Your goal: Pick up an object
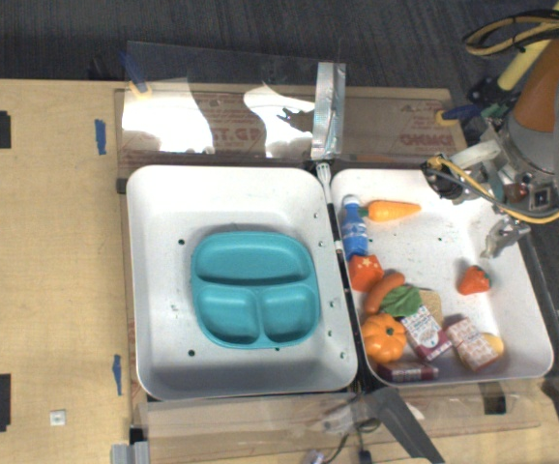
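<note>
Overhead, two shallow white bins sit side by side on a pale wooden bench (47, 259) marked with black corner brackets and bits of blue tape, dark carpet (260, 8) beyond it. A clear glossy panel (221, 114) stands behind the bins, catching glare. The left bin (154, 211) holds a teal divided tray (255, 288). The right bin (521, 336) carries the toys — a carrot (394, 211), a blue bottle (354, 228), a small pumpkin (384, 338), wrapped packets (425, 334) and a red strawberry (473, 279) apart from the heap. The gripper (500, 238) hangs at the bin's right side just above the strawberry; whether its fingers are apart or together I cannot tell, and nothing shows between them.
</note>
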{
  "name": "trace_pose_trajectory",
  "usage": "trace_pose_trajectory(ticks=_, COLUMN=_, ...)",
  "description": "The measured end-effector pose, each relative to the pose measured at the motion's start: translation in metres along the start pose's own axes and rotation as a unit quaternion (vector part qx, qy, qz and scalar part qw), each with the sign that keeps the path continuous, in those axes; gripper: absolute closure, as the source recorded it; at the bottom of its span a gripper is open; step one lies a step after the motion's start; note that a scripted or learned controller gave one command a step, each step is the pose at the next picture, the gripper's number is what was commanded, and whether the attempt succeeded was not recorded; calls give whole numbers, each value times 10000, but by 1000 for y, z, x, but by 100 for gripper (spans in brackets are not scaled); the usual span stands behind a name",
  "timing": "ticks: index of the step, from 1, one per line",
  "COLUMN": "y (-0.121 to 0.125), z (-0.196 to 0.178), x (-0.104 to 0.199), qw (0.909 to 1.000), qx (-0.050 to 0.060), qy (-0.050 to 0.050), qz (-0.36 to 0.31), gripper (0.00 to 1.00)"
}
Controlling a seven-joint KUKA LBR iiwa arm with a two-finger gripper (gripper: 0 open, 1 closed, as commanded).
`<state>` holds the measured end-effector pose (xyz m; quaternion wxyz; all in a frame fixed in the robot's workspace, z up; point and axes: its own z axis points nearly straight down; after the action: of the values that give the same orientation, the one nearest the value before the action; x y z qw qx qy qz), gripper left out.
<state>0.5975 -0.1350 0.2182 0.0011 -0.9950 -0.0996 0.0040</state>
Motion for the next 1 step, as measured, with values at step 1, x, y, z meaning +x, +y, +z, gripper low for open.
trace_pose_trajectory(ticks=1, y=15, z=-97, x=59, qw=9999, qx=-21, qy=73, qz=-71, gripper=0)
